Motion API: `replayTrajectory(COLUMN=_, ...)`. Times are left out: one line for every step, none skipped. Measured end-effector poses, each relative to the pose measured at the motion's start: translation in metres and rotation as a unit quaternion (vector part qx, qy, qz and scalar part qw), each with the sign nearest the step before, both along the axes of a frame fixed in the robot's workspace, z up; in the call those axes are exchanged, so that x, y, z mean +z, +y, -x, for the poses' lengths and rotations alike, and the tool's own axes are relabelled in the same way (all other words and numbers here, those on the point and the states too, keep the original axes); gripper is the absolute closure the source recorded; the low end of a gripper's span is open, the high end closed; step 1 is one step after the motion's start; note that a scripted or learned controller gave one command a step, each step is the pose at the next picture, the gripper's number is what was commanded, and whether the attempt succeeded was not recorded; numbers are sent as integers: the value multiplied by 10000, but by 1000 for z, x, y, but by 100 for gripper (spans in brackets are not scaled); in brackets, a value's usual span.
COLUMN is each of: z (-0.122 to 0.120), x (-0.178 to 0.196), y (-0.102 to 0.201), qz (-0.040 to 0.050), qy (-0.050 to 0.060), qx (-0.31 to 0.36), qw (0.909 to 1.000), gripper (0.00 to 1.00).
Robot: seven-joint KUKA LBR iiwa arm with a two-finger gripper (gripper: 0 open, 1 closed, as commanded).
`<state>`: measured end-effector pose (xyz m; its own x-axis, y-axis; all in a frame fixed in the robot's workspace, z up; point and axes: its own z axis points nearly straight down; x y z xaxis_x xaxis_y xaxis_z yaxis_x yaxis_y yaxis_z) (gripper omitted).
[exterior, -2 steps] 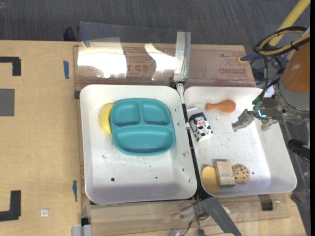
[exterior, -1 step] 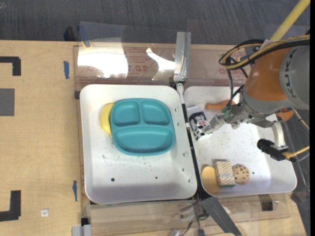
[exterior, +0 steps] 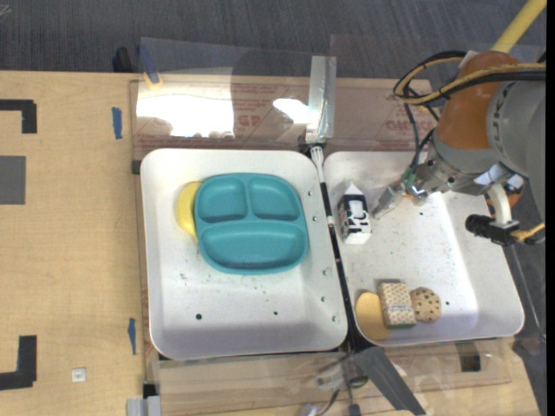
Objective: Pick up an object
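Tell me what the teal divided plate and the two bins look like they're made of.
Teal plate: likely molded plastic, matte, uniform color, rounded compartment ridges. Left bin and right bin: probably white plastic, slightly glossy, with soft glare and scattered dark specks.

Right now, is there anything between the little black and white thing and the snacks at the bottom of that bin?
No. In the camera view, only bare, speckled bin floor lies between the black-and-white object and the snack pile.

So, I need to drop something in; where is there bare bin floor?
Left bin: bare strip below the teal divided plate. Right bin: bare middle, between the small carton and gripper above and the crowded cracker pile below.
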<state>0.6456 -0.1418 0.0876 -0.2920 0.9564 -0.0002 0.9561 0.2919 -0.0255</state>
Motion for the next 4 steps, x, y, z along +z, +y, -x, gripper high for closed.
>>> replayTrajectory(z=0, x=102, y=64, qz=-46, qy=-168, qx=971, qw=9951, gripper=0)
replayTrajectory(z=-22, x=29, y=31, qz=-21, qy=-209, qx=878, qw=9959, gripper=0)
replayTrajectory(z=-23, x=4, y=-50, qz=-127, qy=-96, qx=215, qw=9996, gripper=0)
replayTrajectory(z=-15, x=6, y=-61, qz=-97, qy=-173, qx=-97, qw=9998, gripper=0)
